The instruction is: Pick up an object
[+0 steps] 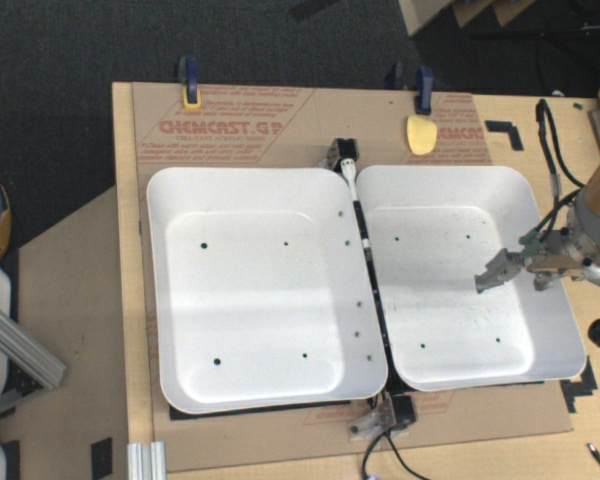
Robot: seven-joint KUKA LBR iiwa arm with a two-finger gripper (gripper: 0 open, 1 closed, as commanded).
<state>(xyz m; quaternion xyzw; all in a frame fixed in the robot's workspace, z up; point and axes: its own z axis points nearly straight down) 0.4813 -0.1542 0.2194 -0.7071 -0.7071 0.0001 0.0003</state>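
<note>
The right bin (450,183) lies with its left rim touching the left bin (170,198), and a black strip (365,258) runs along that shared edge. Both sit on a brown board (280,118) on the bench. The board leaves a broad bare band beyond the right bin's far rim and a narrow one along its near rim.

The arm (590,238) crosses the right bin's right rim. The gripper (495,273) hangs over that bin's right half, near the middle of its depth. Its shape is too small and blurred, so one cannot tell whether it is open or closed, and nothing can be seen in its grasp. To the left of the gripper, the right bin's floor is open white surface as far as the shared edge, marked by a few small dark dots. The left bin's floor shows the same bare white and dots.

A yellow piece (421,135) lies on the board just beyond the right bin's far rim, below a blue clamp (423,88). Whether it is loose or part of the clamp is unclear. Cables (555,158) hang near the right bin's far right corner.
</note>
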